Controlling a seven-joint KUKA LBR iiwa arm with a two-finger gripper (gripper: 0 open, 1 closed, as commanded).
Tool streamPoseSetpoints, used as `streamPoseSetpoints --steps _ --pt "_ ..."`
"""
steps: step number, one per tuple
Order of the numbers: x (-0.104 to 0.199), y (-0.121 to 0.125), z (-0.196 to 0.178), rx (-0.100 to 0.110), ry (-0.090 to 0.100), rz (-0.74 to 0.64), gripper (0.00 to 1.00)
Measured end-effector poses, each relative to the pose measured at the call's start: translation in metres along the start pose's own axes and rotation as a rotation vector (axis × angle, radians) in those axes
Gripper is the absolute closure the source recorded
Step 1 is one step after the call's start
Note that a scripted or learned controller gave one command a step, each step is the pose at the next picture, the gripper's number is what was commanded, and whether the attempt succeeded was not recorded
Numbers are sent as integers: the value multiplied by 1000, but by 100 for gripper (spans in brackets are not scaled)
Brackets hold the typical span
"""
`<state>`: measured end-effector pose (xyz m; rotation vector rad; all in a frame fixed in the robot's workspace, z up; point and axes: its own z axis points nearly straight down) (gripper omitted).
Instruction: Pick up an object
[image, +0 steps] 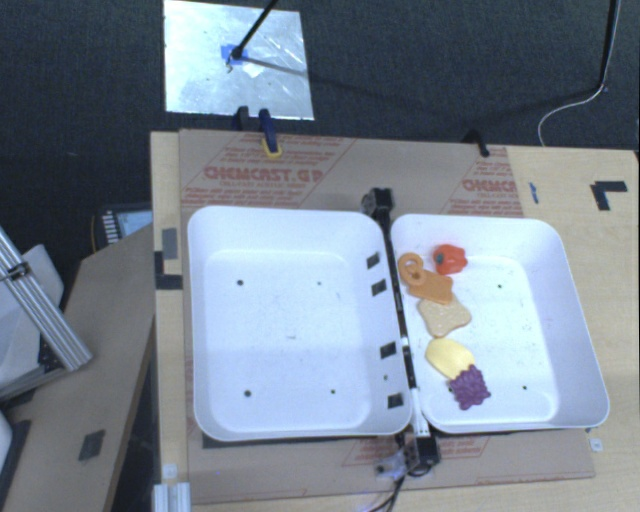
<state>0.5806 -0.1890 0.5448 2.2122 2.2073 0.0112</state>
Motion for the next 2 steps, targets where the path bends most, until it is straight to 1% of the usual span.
streamPoseSetpoints --steps 1,2 --pt "2 3 -3 8 3 -8 100" --pt "62 -11 95 24 10 -10 100"
